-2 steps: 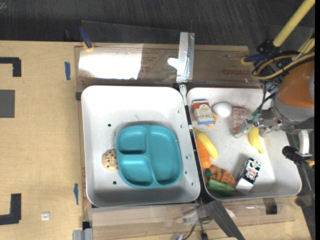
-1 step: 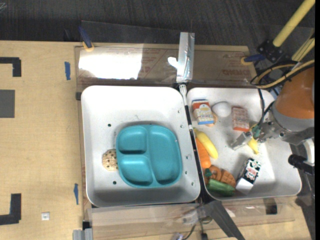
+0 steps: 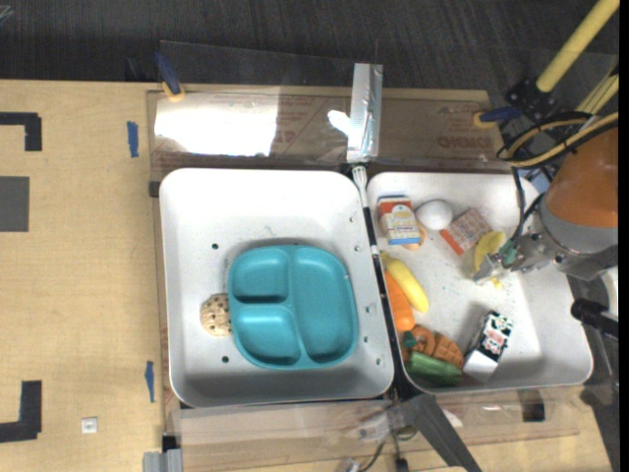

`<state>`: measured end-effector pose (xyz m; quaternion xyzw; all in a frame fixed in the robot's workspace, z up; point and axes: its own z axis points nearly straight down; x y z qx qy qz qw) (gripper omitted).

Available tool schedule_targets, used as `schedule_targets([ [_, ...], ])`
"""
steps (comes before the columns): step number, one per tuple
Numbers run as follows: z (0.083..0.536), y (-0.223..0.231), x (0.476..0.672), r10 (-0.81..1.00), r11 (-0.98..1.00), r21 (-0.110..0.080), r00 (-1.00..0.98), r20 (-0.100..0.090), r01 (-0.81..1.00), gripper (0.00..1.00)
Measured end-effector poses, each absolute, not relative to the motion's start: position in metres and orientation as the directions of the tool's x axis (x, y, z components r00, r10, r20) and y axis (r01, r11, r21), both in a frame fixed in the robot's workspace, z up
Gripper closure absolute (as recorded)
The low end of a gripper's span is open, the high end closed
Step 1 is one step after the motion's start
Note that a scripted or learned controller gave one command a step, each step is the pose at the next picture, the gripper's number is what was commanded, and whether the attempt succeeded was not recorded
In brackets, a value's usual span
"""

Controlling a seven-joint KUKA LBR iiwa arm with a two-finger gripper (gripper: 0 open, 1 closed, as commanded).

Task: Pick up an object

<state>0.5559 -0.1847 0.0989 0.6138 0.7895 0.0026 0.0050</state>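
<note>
Metal fingers of the gripper [image 3: 494,266] are being held low in the right bin [image 3: 550,357], seemingly closed around a yellow object [image 3: 488,246]; actual grip cannot be confirmed. A banana [image 3: 406,281] is lying well apart, leftward.

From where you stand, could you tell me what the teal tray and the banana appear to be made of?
Teal tray: probably moulded plastic, smooth and slightly glossy, with one even colour and rounded compartment walls. Banana: looks like toy plastic, given its uniform bright yellow and soft sheen, though real fruit cannot be ruled out.
</note>
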Motion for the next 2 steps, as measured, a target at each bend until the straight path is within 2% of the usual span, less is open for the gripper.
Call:
schedule_targets([
  [1, 0.182, -0.133, 0.621, 0.997, -0.081, 0.004, 0.081, 0.000, 0.997, 1.00],
  [2, 0.185, -0.077, 0.632, 0.937, 0.349, 0.001, -0.349, 0.000, 0.937, 1.00],
])
